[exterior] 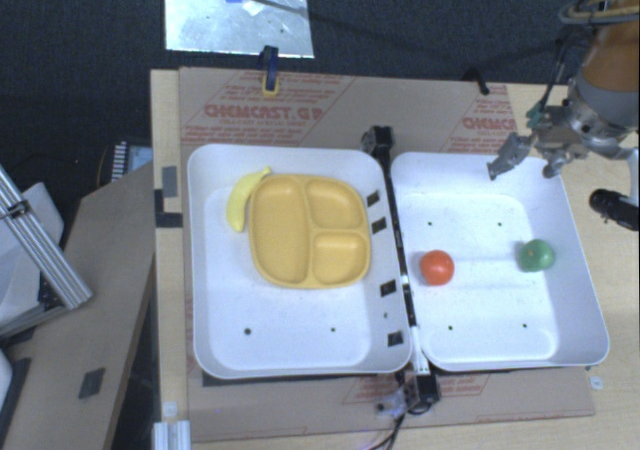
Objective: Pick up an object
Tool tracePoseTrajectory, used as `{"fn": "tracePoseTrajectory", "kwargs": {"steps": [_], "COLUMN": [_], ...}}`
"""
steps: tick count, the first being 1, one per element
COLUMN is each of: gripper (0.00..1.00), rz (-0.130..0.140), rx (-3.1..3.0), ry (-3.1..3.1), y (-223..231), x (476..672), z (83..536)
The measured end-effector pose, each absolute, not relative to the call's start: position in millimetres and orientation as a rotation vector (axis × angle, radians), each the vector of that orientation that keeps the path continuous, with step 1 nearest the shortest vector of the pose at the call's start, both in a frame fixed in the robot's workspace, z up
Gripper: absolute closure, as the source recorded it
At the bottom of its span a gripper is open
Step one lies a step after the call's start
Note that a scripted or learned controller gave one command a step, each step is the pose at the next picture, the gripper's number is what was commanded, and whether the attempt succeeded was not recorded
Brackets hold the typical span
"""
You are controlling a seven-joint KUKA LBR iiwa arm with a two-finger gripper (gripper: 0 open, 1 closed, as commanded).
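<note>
**Operator:** Status of the gripper (523, 163)?

**Technician:** It hangs over the far edge of the right bin (470, 338). Its fingers (497, 169) are spread apart, with nothing between them.

**Operator:** Candidate objects?

**Technician:** Two in the right bin. A red-orange ball (436, 267) lies near the left wall, about mid-depth. A green ball (536, 255) lies near the right wall. Both are small, round and smooth. The left bin (220, 338) carries a yellow divided plate (305, 230) with a banana (241, 200) touching its left rim.

**Operator:** Failure risks?

**Technician:** Likely three. A round object may roll if one finger contacts it first. A smooth curved surface may squirt out under an off-centre closure. The green ball sits close to the wall, so a finger may strike the wall on descent.
</note>
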State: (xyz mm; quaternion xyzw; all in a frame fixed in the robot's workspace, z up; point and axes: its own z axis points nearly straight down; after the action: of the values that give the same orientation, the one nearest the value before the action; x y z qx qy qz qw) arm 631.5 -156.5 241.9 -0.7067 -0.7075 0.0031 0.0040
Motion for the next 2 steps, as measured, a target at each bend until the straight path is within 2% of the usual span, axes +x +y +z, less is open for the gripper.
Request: {"fn": "tracePoseTrajectory", "kwargs": {"steps": [1,2], "gripper": [0.00,0.00], "rz": [-0.001,0.001], "rx": [-2.219,-2.219], "ry": [-2.226,-2.224], "y": [-156,-157], "x": [633.7,639.0], "z": [249,206]}}
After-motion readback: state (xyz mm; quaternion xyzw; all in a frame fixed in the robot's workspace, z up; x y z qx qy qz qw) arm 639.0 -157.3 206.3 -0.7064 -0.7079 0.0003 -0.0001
